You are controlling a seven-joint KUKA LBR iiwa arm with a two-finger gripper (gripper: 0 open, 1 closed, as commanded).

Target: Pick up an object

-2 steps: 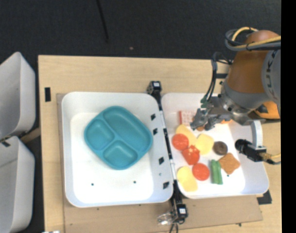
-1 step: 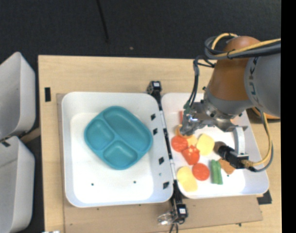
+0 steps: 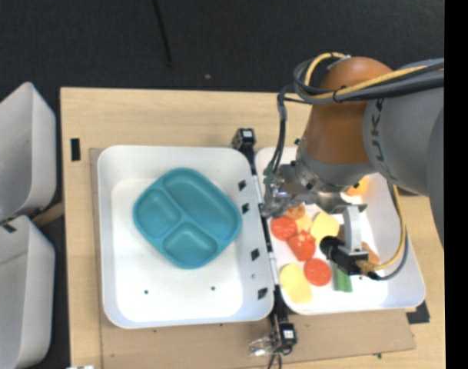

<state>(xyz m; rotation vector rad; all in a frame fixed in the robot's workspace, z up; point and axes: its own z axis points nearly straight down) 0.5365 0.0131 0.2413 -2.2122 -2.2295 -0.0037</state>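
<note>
Camera view: end effector (image 3: 295,200) hidden under arm (image 3: 349,129)

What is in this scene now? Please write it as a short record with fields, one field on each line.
left bin: holds a teal divided plate, lying flat
right bin: holds small toy foods in a cluster near its left wall
red pieces: several, in the middle of the cluster
yellow pieces: one at the front, one further back beside the red ones
green piece: at the cluster's right, partly under black hardware
arm: reaches in from the right, wrist low over the right bin
held object: cannot tell
</note>
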